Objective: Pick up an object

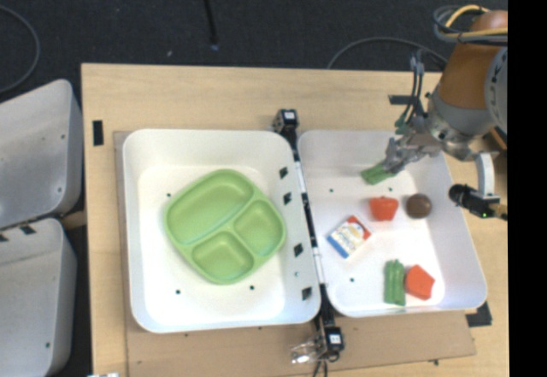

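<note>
**Five small things in the right bin, one at the fingertips**

Five loose items lie in the right bin (457, 281), and the nearest to the lower edge of the frame are a green stick-shaped piece (393, 282) and an orange block (420, 281), touching side by side at the lower right; both look like light plastic toys, stiff and rather smooth, so a pinch across the narrow width would serve better than one along the length. Just above and to the left of them lies a small white packet with blue and red print (348, 237), flat and tilted, probably light and hard to get fingers under. Further up sit a red-orange piece (384, 209) and a dark brown rounded lump (418, 206), near each other but apart; the round one may roll away from a closing finger.

Furthest up in that bin is a flat green piece (374, 173), lying at a slant; the gripper (398, 155) is down on its upper right end, and its tips appear to meet on that end, though whether they truly pinch it or only rest against it I cannot tell. The piece looks thin and light, perhaps a little flexible; held by one end it could swing or slip out, so a hold nearer its middle seems safer.

In the left bin (137, 281) a green divided plate (225, 226) lies in the centre of the frame, well apart from the arm.
</note>
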`<action>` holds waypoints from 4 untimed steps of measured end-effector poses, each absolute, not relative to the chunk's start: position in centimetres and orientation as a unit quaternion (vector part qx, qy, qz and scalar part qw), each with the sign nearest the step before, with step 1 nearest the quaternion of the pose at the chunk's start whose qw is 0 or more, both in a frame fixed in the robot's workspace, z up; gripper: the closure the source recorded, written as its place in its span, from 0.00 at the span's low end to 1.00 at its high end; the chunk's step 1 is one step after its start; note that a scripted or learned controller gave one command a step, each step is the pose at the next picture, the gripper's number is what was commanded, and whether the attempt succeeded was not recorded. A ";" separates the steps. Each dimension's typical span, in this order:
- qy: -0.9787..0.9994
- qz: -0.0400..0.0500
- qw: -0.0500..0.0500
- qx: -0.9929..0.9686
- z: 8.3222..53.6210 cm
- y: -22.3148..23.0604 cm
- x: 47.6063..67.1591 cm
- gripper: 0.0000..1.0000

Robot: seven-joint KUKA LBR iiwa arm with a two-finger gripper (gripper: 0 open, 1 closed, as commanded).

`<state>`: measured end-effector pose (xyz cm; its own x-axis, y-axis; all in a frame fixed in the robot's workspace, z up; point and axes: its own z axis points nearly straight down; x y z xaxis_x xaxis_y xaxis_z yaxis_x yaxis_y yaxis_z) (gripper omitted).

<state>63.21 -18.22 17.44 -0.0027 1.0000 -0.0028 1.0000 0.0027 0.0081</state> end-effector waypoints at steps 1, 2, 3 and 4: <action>0.708 0.001 0.003 0.706 22.9 -17.6 62.7 1.00; 0.709 0.001 0.002 0.705 26.2 -17.7 62.8 1.00; 0.709 0.000 0.000 0.705 25.3 -11.8 63.3 1.00; 0.710 0.001 0.000 0.705 24.1 -6.4 63.6 1.00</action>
<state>63.58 -6.41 24.10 -0.0068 1.0000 0.0014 1.0000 0.0068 0.0001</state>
